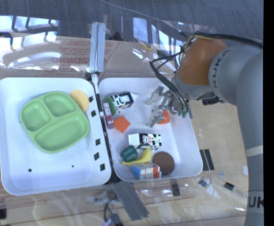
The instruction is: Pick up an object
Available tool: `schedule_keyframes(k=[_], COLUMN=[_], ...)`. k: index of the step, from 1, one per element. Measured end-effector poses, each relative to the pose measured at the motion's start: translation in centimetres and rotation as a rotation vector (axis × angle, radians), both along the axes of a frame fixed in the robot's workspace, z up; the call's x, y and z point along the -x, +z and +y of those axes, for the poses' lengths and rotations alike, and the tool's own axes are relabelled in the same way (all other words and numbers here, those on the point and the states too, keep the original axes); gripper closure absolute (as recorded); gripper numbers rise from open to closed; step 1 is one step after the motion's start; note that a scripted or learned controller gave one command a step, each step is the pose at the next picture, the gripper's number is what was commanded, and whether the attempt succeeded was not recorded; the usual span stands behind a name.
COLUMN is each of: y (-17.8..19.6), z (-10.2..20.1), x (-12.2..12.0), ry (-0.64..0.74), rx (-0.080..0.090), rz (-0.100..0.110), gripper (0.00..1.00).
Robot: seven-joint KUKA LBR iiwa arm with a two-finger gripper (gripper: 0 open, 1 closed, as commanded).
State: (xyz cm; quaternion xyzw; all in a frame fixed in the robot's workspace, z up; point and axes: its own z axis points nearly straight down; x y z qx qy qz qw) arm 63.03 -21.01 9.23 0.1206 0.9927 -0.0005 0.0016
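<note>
1. Bench top under the bins is brown cardboard with red print, covered by a glary clear sheet; dark carpet behind it. Glare washes out most of the print.
2. Two white bins side by side: left bin (9, 140), right bin (186, 131), with a grey divider rail between them.
3. I see the arm (231, 74) coming in from the right, orange band above the wrist, black cables looped over it. Its lower part is cut off at the frame edge.
4. Gripper (156, 108) sits over the upper middle of the right bin. Fingers are a silvery blur, so I cannot tell whether they are spread or pressed together.
5. Small orange-red object (164, 118) lies just beside the fingertips, partly hidden by them. I can't tell if it is touched or pinched.
6. Right bin also has: a cow-print carton (122, 99) at the top, a dark bottle-like item (108, 114) against the left wall, an orange block (121, 124), a second cow-print carton (145, 139), a green pepper (128, 152), a yellow banana (141, 157), a brown round object (164, 161), and a blue-and-orange box (146, 172) at the front.
7. Left bin holds a green divided plate (55, 121) with a yellow piece (80, 99) touching its upper right rim.
</note>
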Motion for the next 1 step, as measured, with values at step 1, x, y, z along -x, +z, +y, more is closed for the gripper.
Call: schedule_keyframes(k=[1], y=[1.27], z=[0.02], x=[-0.22], ry=[0.004], rx=[0.002], rz=[-0.007], gripper=[1.0])
